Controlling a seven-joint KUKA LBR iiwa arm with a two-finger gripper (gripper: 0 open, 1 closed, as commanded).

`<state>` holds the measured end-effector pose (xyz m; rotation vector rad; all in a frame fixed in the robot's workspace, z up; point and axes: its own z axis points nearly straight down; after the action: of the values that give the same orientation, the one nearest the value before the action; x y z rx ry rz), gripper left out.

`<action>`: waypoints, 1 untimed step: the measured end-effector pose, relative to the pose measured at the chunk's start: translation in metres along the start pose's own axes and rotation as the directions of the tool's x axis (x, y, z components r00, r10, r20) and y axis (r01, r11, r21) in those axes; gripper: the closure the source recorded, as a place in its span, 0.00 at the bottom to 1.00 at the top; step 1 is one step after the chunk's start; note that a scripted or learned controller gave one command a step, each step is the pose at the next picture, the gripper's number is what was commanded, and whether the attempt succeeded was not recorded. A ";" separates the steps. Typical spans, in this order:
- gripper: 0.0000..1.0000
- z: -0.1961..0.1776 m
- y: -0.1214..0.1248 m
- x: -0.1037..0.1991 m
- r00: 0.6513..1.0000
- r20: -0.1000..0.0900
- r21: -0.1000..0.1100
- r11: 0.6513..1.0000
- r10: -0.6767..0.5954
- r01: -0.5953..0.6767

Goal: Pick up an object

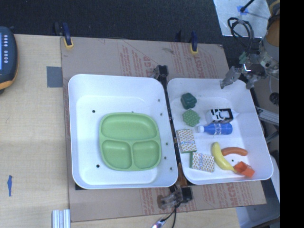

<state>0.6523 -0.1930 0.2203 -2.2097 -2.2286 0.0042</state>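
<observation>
The right bin holds eight things: two green lumps, one bottle, one black-and-white pack, two patterned packets, one banana and one orange piece. The left bin holds one green tray with bare floor around it. The gripper hangs spread and holding nothing over the right bin's far rim.

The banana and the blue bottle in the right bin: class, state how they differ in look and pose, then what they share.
Colour: the banana is yellow; the blue bottle is blue with a white cap.
Shape: the banana curves; the blue bottle is straight.
Pose: the banana runs down toward the bin's near edge; the blue bottle lies crosswise, cap to the left.
Shared: both lie flat in the right bin, apart from the gripper at its far edge.
</observation>
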 end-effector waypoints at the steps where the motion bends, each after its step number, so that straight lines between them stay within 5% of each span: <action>1: 0.00 0.137 -0.018 0.063 1.000 -0.004 0.010 1.000 -0.007 0.007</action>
<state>0.6337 -0.1298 0.0836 -2.1954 -2.2289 0.0116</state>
